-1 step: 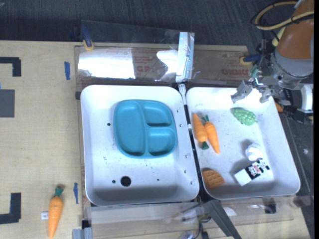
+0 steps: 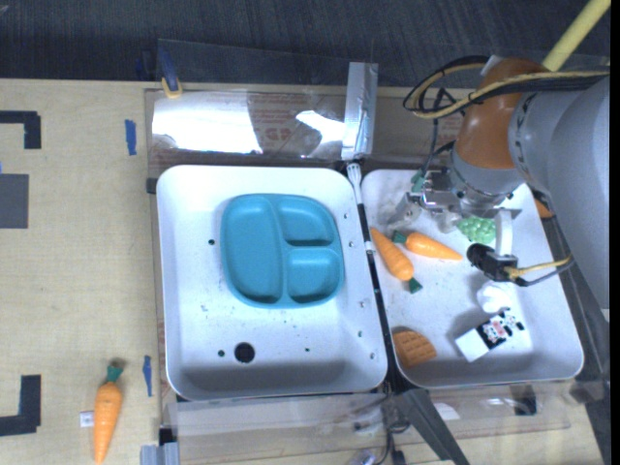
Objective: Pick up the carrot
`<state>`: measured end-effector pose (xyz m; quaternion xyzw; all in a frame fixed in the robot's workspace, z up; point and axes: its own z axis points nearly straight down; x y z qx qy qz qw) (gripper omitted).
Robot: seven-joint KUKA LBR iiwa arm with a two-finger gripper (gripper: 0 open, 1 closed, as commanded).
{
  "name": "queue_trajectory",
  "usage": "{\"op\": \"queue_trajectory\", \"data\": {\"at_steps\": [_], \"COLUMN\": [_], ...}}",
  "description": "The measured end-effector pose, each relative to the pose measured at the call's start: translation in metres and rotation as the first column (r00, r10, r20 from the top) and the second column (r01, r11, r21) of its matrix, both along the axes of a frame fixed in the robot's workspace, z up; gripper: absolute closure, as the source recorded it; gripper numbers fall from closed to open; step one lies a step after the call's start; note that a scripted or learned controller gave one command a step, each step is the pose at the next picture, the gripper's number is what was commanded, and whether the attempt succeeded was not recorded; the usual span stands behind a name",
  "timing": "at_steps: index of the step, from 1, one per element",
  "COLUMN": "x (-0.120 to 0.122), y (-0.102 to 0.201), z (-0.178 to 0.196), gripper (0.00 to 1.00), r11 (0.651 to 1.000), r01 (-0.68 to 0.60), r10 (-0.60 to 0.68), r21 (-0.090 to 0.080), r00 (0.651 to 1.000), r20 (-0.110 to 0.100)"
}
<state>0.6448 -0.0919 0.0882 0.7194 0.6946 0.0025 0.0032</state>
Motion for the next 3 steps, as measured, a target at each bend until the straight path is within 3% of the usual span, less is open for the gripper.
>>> {"op": "queue_trajectory", "data": {"at_steps": [1,2,3], "x": [-0.053,-0.086,-0.147], "y": [-0.01,-0.023,-0.062], "z": [-0.001,-0.001,-0.001], "gripper": [0.0,0.0,0.0], "r11": [0.986,0.997,0.989], "r01": [-0.168,0.081,0.147], "r10": [0.168,-0.081,-0.147], "r21": [0.001,0.002,0.0], "r00": [0.986,0.997,0.989], "r20": [-0.006,-0.005,-0.006]}}
